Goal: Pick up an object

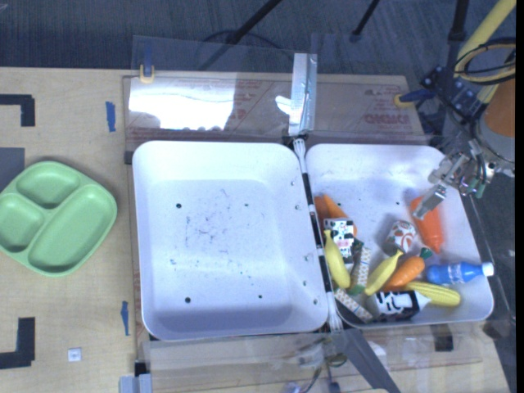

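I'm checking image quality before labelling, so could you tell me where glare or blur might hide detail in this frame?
In the camera view, strong glare washes out the clear panel behind the left bin; the right bin has a bright patch on its floor; the hand at the right rim is small and soft-edged, so its state is unclear; the toys are slightly blurred but recognisable.

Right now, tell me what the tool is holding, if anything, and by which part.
Cannot be told for sure. The tool sits at the upper end of an orange carrot-like toy in the right bin, but a hold isn't visible.
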